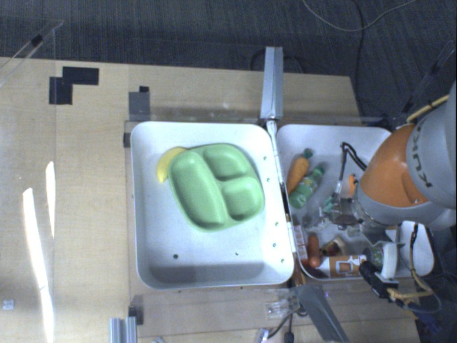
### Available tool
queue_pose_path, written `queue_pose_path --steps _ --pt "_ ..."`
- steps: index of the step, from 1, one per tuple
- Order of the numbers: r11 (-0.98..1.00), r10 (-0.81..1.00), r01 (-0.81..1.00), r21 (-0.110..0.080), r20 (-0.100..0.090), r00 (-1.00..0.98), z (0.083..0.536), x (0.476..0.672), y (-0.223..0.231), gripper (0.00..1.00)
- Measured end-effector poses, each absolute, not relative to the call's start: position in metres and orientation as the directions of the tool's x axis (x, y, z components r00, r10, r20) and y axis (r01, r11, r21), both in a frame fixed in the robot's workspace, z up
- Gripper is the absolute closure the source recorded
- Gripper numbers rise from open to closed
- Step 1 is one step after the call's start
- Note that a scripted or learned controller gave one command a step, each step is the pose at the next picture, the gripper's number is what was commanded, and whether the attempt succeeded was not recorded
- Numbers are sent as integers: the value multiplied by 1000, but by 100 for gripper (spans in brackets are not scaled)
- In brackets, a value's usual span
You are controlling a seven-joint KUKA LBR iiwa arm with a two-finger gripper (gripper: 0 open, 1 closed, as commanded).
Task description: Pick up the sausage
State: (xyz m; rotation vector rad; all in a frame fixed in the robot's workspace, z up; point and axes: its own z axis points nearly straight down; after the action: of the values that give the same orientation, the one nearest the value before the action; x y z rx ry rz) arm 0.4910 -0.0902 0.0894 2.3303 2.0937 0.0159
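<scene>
The sausage, a small red-brown link, lies near the front left corner of the right bin. My gripper hangs low inside that bin, just behind and to the right of the sausage, under the grey wrist and the orange band. Nothing visibly sits in the gripper. The arm hides the right part of the bin.
An orange carrot and a green bottle lie at the right bin's back left. A white-labelled bottle and a brown item lie at its front. The left bin holds a green divided tray over a yellow piece.
</scene>
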Motion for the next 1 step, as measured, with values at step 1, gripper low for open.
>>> queue_pose_path --steps 1 --pt "-261 965 965 5 0 261 163 488 -84 0"
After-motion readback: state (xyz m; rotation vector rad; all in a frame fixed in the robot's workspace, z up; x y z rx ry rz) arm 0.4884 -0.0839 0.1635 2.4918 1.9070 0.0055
